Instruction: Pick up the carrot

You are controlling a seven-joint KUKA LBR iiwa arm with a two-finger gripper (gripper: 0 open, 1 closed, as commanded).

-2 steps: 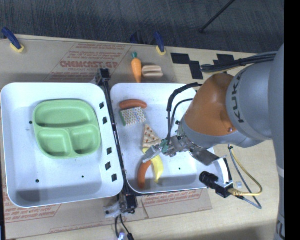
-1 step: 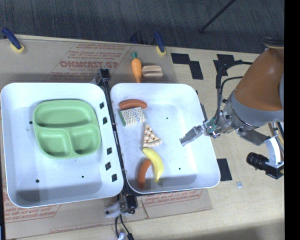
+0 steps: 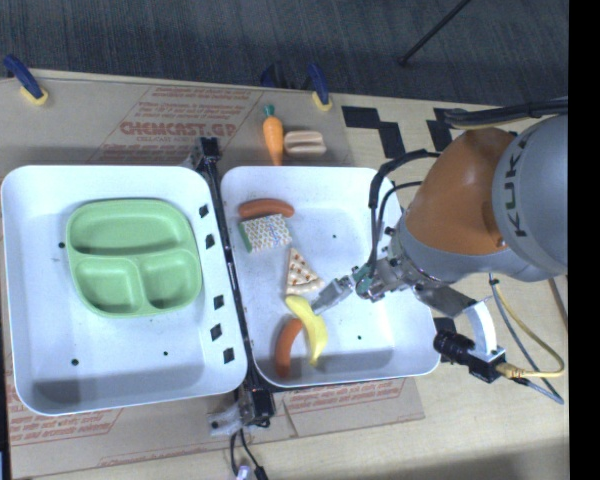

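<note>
The gripper (image 3: pixel 325 295) sits low in the right bin (image 3: pixel 380 193), its fingers pointing left just above the banana (image 3: pixel 310 328); how far apart they are I cannot tell, and nothing is seen between them. Beside it lie a pizza slice (image 3: pixel 299 268), a patterned block (image 3: pixel 265 232) and two sausages (image 3: pixel 267 208) (image 3: pixel 286 346). The carrot (image 3: pixel 272 138) lies outside the bins, on the cardboard (image 3: pixel 180 118) at upper centre, next to a small bun (image 3: pixel 304 144). The left bin (image 3: pixel 30 268) holds a green tray (image 3: pixel 133 256). The arm's grey and orange body hides the right bin's far side. Dark carpet runs along the top.
</note>
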